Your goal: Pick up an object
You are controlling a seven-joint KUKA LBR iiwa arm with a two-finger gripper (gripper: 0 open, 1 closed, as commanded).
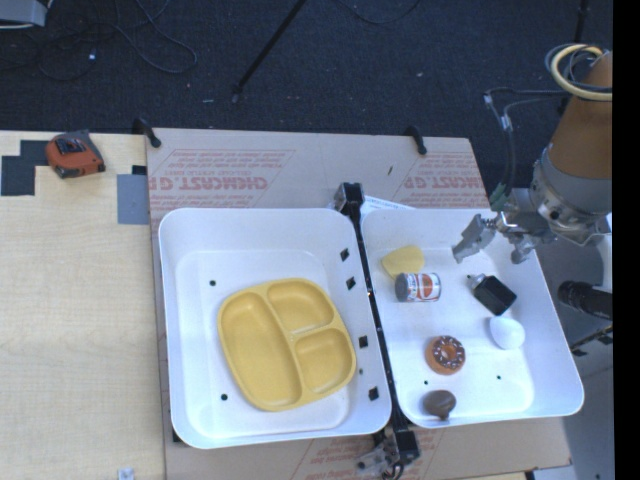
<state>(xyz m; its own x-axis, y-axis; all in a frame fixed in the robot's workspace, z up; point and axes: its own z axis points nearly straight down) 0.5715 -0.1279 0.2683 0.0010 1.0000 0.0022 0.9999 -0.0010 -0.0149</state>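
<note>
Holding a yellow divided tray (287, 342), left bin (190, 268). Right bin (545, 368): yellow block (403, 260), can (418, 287), black block (494, 294), white egg (506, 332), donut (446, 354), brown lump (439, 403). Fingers (470, 240) spread, empty; black block at their 5 o'clock, near.

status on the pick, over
Hand open, holding nothing, above right bin near its back edge. Black block closest below it, then white egg. Nothing in the way.

An orange-and-black tape measure (75, 154) lies at the far left of the pale wooden tabletop (70, 318), between dark grey square patches (130, 198). A printed brown cardboard sheet (250, 173) lies under both bins. Black cables (150, 18) trail across the dark carpet (400, 58) beyond.
</note>
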